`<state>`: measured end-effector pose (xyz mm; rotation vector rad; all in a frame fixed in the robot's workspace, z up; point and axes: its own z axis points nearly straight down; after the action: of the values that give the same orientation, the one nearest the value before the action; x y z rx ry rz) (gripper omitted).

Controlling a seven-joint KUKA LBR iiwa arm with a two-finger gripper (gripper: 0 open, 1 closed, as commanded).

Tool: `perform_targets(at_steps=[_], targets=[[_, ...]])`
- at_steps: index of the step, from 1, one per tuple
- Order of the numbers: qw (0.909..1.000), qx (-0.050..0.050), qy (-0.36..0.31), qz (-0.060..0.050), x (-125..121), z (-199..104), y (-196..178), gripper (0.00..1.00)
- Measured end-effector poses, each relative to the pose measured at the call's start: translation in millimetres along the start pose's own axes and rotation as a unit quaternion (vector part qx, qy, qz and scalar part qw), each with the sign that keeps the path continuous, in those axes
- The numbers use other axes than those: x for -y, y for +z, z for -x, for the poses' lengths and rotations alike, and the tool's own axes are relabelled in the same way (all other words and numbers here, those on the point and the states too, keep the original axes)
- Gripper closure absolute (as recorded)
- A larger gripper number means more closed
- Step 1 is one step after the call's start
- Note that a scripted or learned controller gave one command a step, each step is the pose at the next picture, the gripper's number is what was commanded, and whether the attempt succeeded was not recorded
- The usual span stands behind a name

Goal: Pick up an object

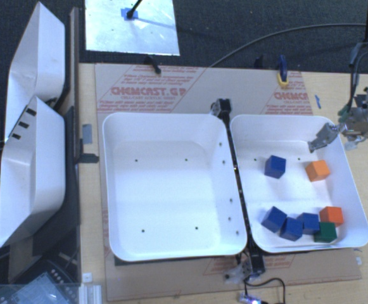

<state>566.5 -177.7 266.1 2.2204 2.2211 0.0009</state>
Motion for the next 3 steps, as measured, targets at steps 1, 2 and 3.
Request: perform_targets(at_steps=[1, 2, 3], targets=[[1.0, -0.001, 0.0, -0.006, -11.0, -11.9, 133.7, 0.0], [1.0, 0.0, -0.002, 0.001, -52.1, -43.4, 179.0, 0.0], [1.0, -0.001, -0.002, 0.001, -87.3, -89.6, 178.9, 0.0]])
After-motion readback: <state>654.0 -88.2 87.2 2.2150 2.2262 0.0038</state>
